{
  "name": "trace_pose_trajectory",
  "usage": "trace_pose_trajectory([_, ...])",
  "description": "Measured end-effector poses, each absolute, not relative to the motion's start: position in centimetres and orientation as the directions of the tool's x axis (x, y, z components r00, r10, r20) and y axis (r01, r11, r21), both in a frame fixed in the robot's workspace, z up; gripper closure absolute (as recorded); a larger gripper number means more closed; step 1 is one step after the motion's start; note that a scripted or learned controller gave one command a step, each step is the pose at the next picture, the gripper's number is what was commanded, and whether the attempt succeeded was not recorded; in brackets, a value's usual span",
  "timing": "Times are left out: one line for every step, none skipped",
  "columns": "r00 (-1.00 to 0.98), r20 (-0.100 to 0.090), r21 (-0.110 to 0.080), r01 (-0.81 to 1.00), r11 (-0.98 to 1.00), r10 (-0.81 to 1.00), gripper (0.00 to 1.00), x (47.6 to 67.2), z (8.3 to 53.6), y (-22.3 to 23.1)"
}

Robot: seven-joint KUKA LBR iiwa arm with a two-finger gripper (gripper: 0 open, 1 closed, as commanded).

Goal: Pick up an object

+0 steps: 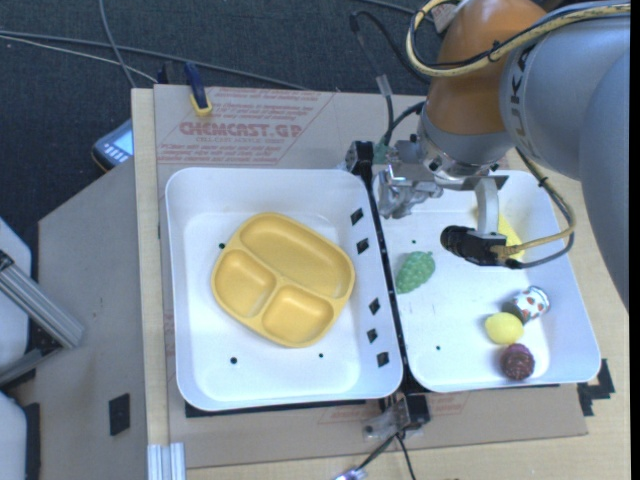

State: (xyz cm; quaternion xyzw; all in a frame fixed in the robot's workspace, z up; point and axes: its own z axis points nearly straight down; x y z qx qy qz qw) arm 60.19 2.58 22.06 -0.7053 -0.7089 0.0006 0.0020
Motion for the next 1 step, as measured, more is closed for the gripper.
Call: trace_pose_trajectory([-0.005,0.002,-0.004,1.000,0.005,1.000,1.00,59.06,21.23,7.90])
